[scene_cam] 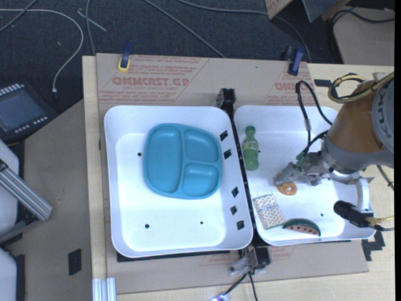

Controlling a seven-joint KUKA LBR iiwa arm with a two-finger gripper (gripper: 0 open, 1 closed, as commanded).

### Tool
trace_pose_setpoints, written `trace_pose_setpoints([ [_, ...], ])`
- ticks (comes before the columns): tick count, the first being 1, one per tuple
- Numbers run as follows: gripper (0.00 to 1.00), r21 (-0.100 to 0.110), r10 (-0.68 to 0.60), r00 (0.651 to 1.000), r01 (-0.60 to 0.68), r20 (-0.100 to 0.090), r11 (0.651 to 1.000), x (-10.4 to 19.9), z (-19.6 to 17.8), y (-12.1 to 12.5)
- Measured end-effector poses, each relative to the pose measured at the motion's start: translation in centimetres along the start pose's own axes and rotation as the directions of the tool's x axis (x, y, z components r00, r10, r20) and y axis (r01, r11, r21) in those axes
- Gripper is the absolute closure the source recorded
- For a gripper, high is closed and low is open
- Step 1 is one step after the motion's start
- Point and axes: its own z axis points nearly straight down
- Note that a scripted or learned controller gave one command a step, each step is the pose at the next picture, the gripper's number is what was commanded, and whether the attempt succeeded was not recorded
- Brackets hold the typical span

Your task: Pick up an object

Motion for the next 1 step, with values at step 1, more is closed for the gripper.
trace_pose_setpoints([
  [1,1.0,-0.01,-0.003,1.0,0.003,-0.002,1.0,0.21,-1.44,0.35],
])
